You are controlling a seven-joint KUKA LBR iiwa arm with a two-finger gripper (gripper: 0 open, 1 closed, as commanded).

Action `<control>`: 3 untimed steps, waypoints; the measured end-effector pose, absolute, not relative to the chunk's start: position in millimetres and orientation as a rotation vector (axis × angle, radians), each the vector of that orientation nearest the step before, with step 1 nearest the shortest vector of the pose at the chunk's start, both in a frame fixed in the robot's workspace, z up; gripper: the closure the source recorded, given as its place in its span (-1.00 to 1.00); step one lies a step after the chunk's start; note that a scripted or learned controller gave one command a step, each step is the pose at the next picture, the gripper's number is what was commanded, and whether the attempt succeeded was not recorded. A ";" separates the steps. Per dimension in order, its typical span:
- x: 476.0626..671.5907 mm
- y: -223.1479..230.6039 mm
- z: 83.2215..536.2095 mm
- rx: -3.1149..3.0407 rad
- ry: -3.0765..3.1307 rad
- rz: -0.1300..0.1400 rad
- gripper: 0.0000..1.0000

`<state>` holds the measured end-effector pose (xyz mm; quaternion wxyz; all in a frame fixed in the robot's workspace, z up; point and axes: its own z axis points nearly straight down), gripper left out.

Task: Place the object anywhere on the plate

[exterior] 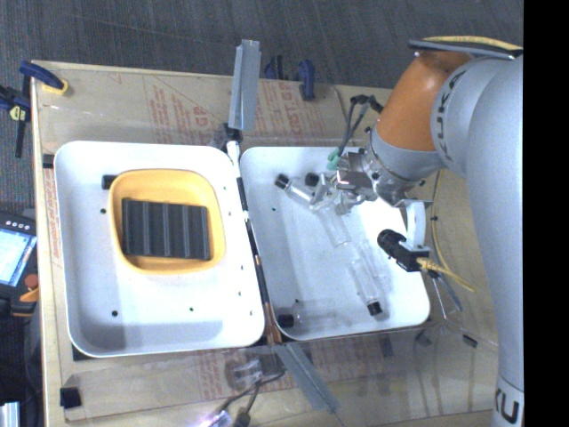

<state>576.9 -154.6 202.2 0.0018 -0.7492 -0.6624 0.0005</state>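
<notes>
The light is bright and even. The two white bins shine almost too bright, with soft grey shadows along their near walls. The picture is a little fuzzy, and the dark floor far off looks grainy.

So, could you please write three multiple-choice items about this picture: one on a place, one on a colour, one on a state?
1. In which bin does the plate lie?
A. the left bin
B. the right bin
C. outside both bins

2. What colour is the plate's rim?
A. blue
B. yellow-orange
C. green

3. What is the state of the dark ridged block?
A. it hangs from the gripper
B. it stands on the bench edge
C. it lies flat on the plate

Answers:
1. A, since the plate sits within the left bin, while the gripper is over the right bin.
2. B, since a yellow-orange border surrounds the block.
3. C, since the block lies flat inside the plate's rim, far from the gripper.
</notes>
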 end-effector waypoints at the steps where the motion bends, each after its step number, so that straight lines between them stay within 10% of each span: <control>1: 586.6 -99.4 213.7 -2.258 -2.181 0.002 1.00; 3: 633.7 -11.3 191.0 -1.729 -2.618 0.005 1.00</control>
